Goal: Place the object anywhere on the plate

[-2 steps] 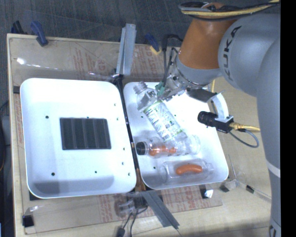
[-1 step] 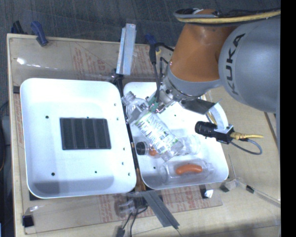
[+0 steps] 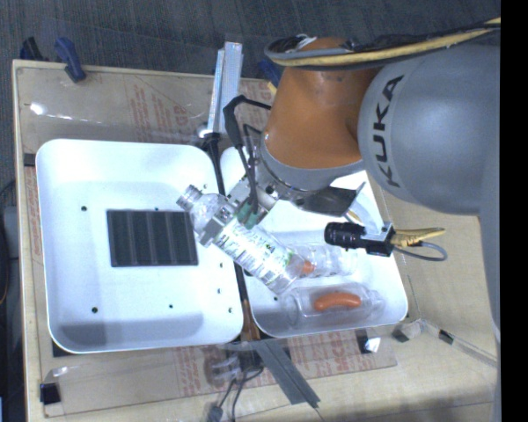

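Camera view showed us a clear bottle (image 3: 239,240) lying slantwise across the seam between the two bins, cap up-left, with the fingers (image 3: 249,206) closed around its upper part and the dark plate (image 3: 152,237) leftward.

Lettering within my sight

My own arm (image 3: 422,121) carries the one word I can read: KUKA, in dark capitals running down the grey casing beside the orange band (image 3: 317,112). The clear bottle (image 3: 242,240) has a label with green and dark marks, too small to make out. Red print runs along the bench sheet (image 3: 141,104), illegible from here.
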You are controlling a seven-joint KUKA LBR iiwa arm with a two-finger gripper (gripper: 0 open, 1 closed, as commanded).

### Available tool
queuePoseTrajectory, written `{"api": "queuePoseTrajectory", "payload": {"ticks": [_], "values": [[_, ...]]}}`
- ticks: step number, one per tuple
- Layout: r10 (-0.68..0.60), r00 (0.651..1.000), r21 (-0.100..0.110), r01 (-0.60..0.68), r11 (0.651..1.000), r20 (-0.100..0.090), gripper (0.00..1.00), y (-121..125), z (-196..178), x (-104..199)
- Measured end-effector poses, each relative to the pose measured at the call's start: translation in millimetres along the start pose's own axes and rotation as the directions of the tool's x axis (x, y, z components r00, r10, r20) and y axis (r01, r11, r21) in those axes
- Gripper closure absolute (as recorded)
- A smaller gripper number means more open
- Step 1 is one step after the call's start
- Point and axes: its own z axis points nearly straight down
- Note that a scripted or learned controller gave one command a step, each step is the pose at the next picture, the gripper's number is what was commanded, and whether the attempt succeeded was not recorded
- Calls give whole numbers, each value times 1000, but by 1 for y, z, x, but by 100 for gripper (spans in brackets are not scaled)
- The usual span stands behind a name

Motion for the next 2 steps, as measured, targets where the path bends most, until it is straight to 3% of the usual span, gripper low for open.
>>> {"api": "queuePoseTrajectory", "payload": {"ticks": [1,2], "values": [[-302,953,1,302,953,-1,100,38,43,15],[-319,948,-1,319,948,3,100,18,3,-68]]}}
